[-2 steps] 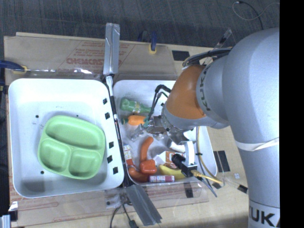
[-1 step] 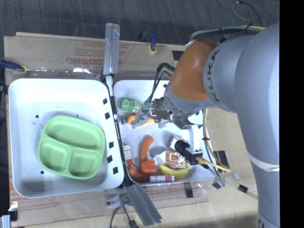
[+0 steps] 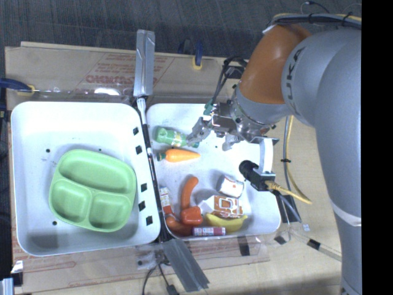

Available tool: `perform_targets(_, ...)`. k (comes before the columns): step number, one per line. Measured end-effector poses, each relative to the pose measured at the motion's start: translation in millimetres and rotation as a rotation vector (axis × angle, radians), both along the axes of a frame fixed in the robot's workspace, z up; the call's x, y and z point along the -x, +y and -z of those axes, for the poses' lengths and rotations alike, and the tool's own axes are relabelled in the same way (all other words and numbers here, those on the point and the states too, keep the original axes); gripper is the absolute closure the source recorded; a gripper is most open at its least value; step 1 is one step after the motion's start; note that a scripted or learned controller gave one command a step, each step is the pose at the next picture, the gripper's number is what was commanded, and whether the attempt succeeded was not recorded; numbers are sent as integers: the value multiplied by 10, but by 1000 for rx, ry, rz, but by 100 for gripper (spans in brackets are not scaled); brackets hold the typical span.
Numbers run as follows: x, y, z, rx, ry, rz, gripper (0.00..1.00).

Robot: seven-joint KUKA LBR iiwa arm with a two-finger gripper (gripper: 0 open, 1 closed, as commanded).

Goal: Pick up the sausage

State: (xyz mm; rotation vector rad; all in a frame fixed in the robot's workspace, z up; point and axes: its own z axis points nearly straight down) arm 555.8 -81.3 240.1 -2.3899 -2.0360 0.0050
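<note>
Single fixed camera above bench, looking down aslant on both bins [image 3: 24,165].

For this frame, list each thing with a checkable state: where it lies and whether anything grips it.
Sausage: lying free in the right bin.
Carrot: lying flat, ungripped.
Green bottle: on its side.
Banana: lying along the bin's near wall.
Green tray: flat in the left bin.
Gripper: above the bottle's end.

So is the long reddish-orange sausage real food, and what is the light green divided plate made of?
The reddish-orange sausage looks like toy plastic: smooth, evenly coloured, slightly glossy. The light green divided plate also seems moulded plastic, matte, with soft rounded compartment edges. Neither can be confirmed by look alone.
</note>
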Motion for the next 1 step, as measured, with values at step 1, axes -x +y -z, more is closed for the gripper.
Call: perform_targets(1, 642, -235, 634, -3, 1, -365, 0)
